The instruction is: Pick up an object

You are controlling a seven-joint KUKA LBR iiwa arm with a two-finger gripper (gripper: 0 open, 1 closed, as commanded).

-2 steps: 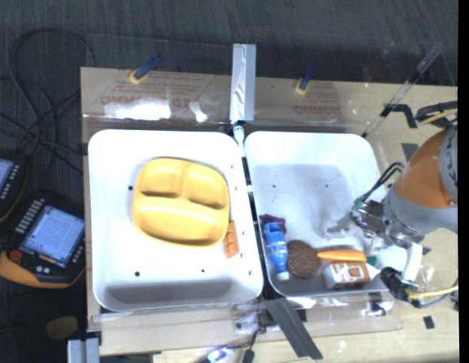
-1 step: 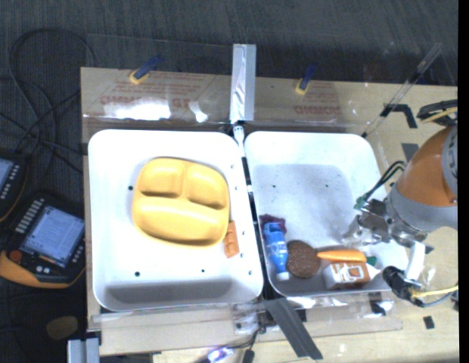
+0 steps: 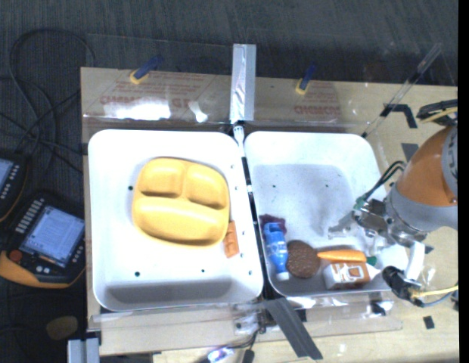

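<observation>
The right bin (image 3: 310, 176) holds a blue bottle (image 3: 276, 249), a round brown patty (image 3: 301, 259), an orange carrot (image 3: 342, 255) and a small brown and white carton (image 3: 346, 275), all crowded along its front edge. My gripper (image 3: 361, 219) hangs low over the bin's right side, just above and behind the carrot and the carton. It is dark and partly hidden by the wrist. Nothing shows between it and the objects below.
The left bin (image 3: 113, 267) carries a yellow compartment plate (image 3: 180, 200), with a small orange piece (image 3: 231, 240) against its right wall. A metal divider post (image 3: 243, 82) stands at the back between the bins. Handheld controllers (image 3: 38, 240) lie off the bench at left.
</observation>
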